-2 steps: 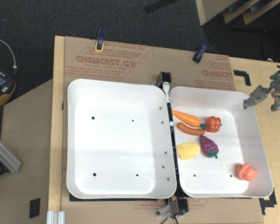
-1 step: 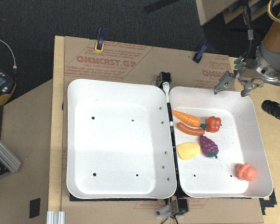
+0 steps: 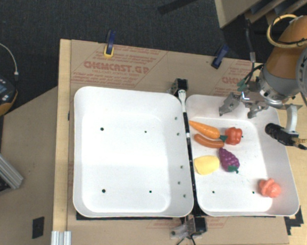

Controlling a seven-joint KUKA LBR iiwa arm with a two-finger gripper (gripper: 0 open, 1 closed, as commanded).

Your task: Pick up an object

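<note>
My gripper (image 3: 241, 109) hangs over the far end of the right bin (image 3: 283, 173), its two fingers spread apart with nothing between them. Just in front of it lie a carrot (image 3: 204, 129), an orange-brown sausage-shaped piece (image 3: 208, 141) and a red pepper (image 3: 233, 135). Closer to the front are purple grapes (image 3: 228, 159) and a yellow lemon-like piece (image 3: 206, 164). A pink object (image 3: 269, 187) rests near the bin's front right corner.
The left bin (image 3: 124, 149) sits beside the right one, the two meeting along a central rim. A black cylindrical part (image 3: 280, 134) juts out at the right bin's right side. Blue clamps (image 3: 109, 45) hold the cardboard at the back.
</note>
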